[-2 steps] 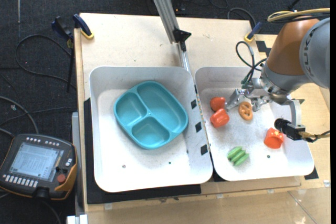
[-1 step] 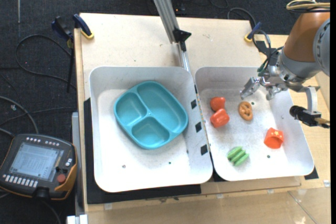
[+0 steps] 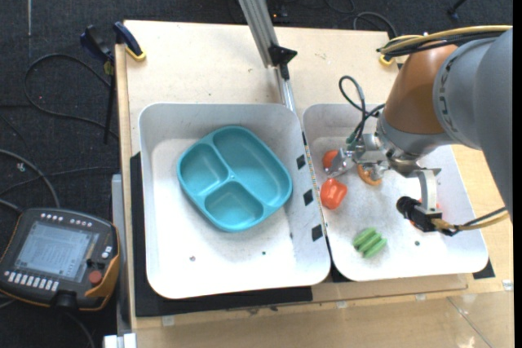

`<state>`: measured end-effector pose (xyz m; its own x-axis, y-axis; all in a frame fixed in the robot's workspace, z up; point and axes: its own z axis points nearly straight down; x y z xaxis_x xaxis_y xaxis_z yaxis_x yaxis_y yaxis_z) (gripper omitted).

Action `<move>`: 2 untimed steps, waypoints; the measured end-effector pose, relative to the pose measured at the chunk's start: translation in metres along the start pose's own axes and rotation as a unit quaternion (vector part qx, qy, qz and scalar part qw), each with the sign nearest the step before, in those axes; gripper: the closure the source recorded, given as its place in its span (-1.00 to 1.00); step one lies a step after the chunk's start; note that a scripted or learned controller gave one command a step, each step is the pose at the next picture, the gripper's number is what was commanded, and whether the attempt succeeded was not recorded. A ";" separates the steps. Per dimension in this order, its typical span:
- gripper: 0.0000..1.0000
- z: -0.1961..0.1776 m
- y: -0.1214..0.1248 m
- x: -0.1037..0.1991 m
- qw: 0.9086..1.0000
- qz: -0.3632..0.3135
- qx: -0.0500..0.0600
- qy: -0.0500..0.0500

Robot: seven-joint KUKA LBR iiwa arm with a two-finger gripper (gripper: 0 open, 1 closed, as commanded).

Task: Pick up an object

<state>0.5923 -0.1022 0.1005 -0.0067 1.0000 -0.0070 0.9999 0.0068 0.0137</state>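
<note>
Camera view: the hand (image 3: 352, 161) hangs low in the right bin (image 3: 457, 253), by an orange object (image 3: 333, 193); its grip I cannot tell; a teal divided tray (image 3: 234, 177) fills the left bin (image 3: 163, 257).

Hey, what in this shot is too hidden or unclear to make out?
- Gripper: in the camera view, the wrist crowds it; finger state unclear.
- Small orange item under the wrist: partly covered, identity uncertain.
- Orange-red object and green object: too small to identify.
- Teach pendant: screen unreadable.

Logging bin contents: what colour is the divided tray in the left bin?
Light blue tray, clear in the camera view.
</note>
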 end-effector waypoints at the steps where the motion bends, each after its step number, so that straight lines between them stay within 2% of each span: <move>1: -1.00 0.003 -0.091 -0.024 1.000 0.006 0.007 0.003; 2: -1.00 0.003 -0.097 0.001 1.000 0.002 0.004 0.002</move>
<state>0.4950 -0.1018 0.0966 -0.0027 1.0000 -0.0022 1.0000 0.0027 0.0048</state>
